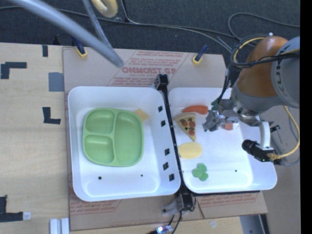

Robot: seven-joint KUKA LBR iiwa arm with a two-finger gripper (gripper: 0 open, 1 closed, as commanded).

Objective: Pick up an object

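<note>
Divided plate [113,136] in left bin [78,174]

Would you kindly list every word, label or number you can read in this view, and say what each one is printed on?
"CHEMCAST GP": red print on the brown cardboard sheet under the two bins, behind the left bin; the letters are soft, so the reading is not certain.
A smaller red line beneath it on the same sheet: too blurred to read.
The green plate, the toy food and the arm show no legible text.
</note>
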